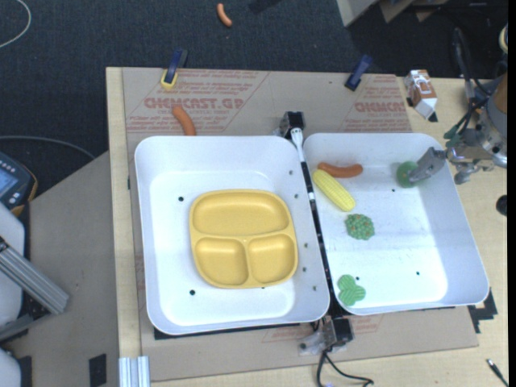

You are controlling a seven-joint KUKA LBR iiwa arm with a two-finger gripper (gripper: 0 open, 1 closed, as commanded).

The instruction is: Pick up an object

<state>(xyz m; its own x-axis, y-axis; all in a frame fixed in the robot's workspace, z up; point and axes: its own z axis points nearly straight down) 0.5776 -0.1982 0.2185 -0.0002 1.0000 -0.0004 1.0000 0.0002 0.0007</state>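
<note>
A cardboard-covered bench point(242, 95) bears two white bins. In the right bin point(451, 256) a green leafy piece point(351, 290), broccoli point(359, 227), corn point(333, 190) and sausage point(340, 169) are seen. At its far corner the gripper point(423, 168) is placed against a green object point(405, 172); a closing is judged the next need.

Beside the right bin point(451, 216), the arm's wrist point(488, 139) shows pale grey metal, dark cables looping above it, ending in a grey gripper point(427, 165) with a blocky finger.
</note>
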